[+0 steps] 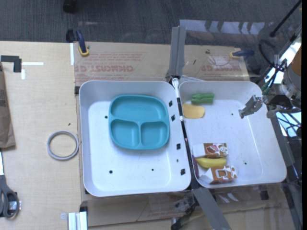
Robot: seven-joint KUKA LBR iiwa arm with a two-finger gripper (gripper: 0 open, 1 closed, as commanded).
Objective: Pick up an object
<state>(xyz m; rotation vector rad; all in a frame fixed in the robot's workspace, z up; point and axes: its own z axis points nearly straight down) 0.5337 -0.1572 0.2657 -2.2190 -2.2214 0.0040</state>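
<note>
gripper (251, 106) over right bin (268, 147), upper right, holding nothing; fingers: cannot tell if open | banana (211, 162) on snack packets (217, 163) near front wall | green toy (202, 98), yellow piece (194, 111) far-left corner | teal divided plate (139, 122) in left bin (96, 166)

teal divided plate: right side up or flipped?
Right side up. The teal plate lies flat in the left bin, its three compartments facing up, nothing in them.

Left white bin (91, 166) holds a teal three-compartment plate (139, 121). On the worktop (38, 109) left of it lies a tape roll (63, 144); scissors (8, 201) sit at the lower left edge. Blue-yellow clamp (81, 43) near the cardboard's top corner.
</note>
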